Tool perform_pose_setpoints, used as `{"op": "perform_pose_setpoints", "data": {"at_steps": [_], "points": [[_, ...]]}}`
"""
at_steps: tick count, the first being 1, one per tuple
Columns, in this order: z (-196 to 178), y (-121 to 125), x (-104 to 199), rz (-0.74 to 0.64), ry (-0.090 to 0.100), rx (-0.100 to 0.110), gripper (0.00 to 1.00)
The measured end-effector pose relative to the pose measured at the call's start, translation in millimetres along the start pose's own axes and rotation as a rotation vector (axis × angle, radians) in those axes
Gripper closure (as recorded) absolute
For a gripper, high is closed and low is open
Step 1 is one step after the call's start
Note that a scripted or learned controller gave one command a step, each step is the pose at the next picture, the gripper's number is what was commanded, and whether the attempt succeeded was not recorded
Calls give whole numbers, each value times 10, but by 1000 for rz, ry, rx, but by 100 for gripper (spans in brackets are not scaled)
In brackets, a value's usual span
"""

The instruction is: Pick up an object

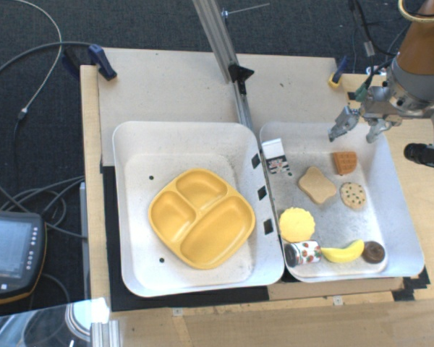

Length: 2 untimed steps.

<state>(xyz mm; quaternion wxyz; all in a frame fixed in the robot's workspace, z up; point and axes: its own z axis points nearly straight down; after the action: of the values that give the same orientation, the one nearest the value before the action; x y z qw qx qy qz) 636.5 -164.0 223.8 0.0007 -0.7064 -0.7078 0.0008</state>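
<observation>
Hovering above the right bin's (398,194) far edge, the fingers (362,126) hang spread and empty, the orange waffle (343,163) lying just below them.

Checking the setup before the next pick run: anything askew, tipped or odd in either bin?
Minor only. In the right bin, a small can lies on its side at the front edge, beside the banana. The yellow divided plate sits rotated in the left bin. Nothing spilled or visibly damaged.
</observation>
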Motion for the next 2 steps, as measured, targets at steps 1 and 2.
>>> {"op": "perform_pose_setpoints", "data": {"at_steps": [1, 2], "points": [[-263, -225, 50, 3, 2, -1, 0], [-515, -464, 232, -1, 2, -2, 0]]}}
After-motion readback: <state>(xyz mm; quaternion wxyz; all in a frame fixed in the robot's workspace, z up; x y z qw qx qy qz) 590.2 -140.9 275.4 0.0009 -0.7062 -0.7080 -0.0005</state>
